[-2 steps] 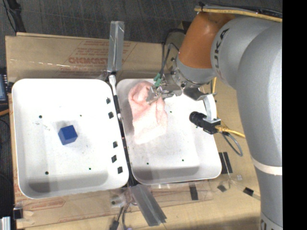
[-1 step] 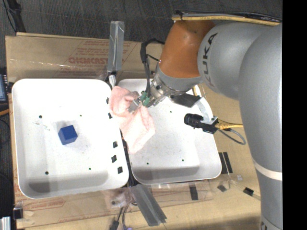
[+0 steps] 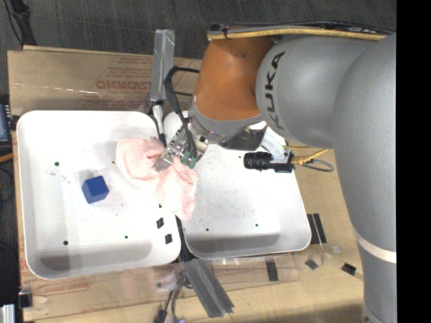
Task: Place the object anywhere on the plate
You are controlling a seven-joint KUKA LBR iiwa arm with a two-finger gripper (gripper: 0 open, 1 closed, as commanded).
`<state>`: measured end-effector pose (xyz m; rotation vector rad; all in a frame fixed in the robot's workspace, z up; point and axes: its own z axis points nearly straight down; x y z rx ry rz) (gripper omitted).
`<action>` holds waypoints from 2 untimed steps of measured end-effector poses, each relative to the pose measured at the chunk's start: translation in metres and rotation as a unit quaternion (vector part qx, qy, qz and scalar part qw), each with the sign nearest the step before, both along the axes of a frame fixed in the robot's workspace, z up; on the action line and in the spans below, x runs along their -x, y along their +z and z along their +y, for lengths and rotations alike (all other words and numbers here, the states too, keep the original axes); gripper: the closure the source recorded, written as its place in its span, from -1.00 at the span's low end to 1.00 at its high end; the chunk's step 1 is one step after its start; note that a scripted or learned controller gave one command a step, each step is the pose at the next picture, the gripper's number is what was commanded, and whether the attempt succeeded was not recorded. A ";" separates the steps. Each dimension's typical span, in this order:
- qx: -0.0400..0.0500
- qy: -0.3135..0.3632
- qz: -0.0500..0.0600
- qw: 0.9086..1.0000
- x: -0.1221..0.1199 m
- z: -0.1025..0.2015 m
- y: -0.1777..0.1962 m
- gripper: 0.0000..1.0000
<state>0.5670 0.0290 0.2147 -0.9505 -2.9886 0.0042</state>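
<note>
In the camera view, the gripper (image 3: 176, 155) sits at frame centre over the seam between the two bins, its fingers clamped on a pink cloth (image 3: 176, 187) that hangs from them. The pink plate (image 3: 137, 159) lies just left in the left bin (image 3: 40, 180), touching the cloth. A blue cube (image 3: 95, 188) rests further left.
</note>
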 end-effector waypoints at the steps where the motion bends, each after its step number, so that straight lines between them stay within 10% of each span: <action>1: -0.001 0.201 -0.002 0.980 0.017 0.044 0.020 1.00; 2: -0.001 0.305 0.000 0.952 0.029 0.072 0.016 1.00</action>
